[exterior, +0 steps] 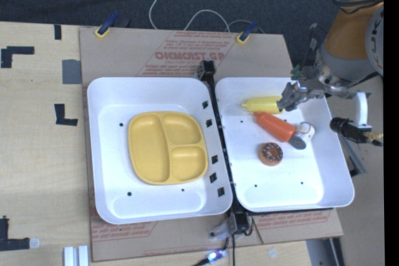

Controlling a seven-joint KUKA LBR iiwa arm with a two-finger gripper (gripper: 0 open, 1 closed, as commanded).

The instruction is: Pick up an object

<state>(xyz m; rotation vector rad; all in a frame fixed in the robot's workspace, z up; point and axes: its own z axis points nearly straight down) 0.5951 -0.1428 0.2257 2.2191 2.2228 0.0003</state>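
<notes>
Camera view gives you 2 white bins side by side: the left bin [106,196] holds a yellow divided plate [167,147], and the right bin [324,187] holds the things you could pick. A yellow banana-shaped toy [262,104] lies toward the far side of that bin. An orange carrot-like toy [274,126] lies just near of it, slanting right, with a small grey and white piece [300,136] at its right end. A brown doughnut toy [270,154] sits a little nearer still, apart from the carrot.

Watch for 3 risks. The banana and the carrot lie close together, so a descent on one could nudge the other or catch both. The banana's rounded, narrow body could roll or squirt out of a pinch that lands off its middle. A grasp so near the bin's far right could also foul the wall.

The gripper [290,97] hangs over the far right part of the right bin, right at the banana's right end. It looks close to touching that end, but you cannot tell whether it does, nor how its tip is set; nothing is visibly held.
</notes>
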